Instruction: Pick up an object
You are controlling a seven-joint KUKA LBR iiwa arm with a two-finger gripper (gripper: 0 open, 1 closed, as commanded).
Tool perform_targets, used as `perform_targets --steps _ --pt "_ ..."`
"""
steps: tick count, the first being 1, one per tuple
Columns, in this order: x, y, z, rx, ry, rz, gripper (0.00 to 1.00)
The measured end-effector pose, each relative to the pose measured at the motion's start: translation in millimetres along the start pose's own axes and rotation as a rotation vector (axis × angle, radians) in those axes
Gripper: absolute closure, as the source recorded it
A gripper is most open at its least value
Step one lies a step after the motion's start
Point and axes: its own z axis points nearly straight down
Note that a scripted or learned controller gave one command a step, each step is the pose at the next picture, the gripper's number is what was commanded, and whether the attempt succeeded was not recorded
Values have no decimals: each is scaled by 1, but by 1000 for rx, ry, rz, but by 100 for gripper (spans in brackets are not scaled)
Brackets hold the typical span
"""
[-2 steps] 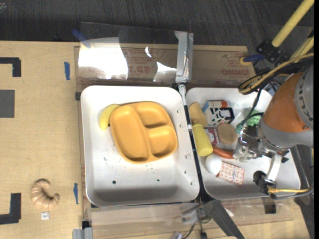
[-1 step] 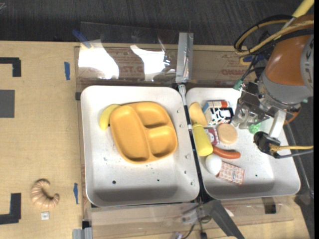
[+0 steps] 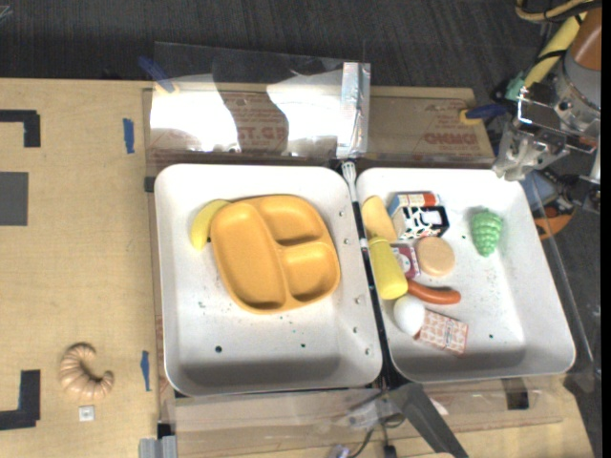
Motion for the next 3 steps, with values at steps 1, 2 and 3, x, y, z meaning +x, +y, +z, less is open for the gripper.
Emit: perform_targets --steps 1,2,3 --pt "44 -50 100 11 0 -85 100" --pt "80 -6 38 2 1 385 100" --pt "53 23 86 10 -4 477 100"
